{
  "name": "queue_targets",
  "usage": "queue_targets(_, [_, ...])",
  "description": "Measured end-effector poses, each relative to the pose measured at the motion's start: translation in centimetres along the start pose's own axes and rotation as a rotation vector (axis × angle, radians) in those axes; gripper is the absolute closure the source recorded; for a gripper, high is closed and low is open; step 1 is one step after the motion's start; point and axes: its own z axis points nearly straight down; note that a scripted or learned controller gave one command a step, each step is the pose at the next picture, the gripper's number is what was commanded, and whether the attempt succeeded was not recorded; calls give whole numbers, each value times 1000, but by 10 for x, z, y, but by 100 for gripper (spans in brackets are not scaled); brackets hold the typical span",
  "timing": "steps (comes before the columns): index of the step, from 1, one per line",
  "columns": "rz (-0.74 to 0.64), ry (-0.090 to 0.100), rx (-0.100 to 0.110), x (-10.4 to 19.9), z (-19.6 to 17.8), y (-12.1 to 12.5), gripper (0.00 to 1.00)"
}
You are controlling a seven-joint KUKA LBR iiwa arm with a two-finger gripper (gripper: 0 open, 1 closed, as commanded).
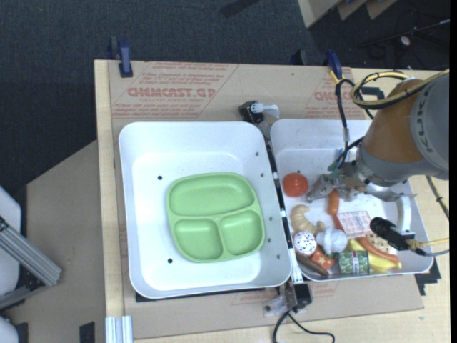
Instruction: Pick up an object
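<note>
Hovering low in the right bin (307,138), the gripper (341,183) sits right above an orange carrot (333,204) at the frame's right-centre, but from this angle I cannot tell whether it is open or closed on anything. The carrot looks like the chosen target because it lies at the upper edge of the toy pile (343,245) crowded into the bin's lower part, with a tomato (295,184) apart to its left. The left bin (136,191), holding a green tray (213,216), is probably the drop place.

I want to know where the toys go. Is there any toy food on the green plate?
No, the green plate in the left bin has nothing on it; the toy food lies heaped in the right bin.
</note>
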Motion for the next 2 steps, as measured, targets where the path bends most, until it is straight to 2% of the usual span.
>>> queue_targets(1, [1, -2, -5, -1, -12, 1, 100])
queue_targets(2, [-8, -1, -18, 68, -108, 11, 100])
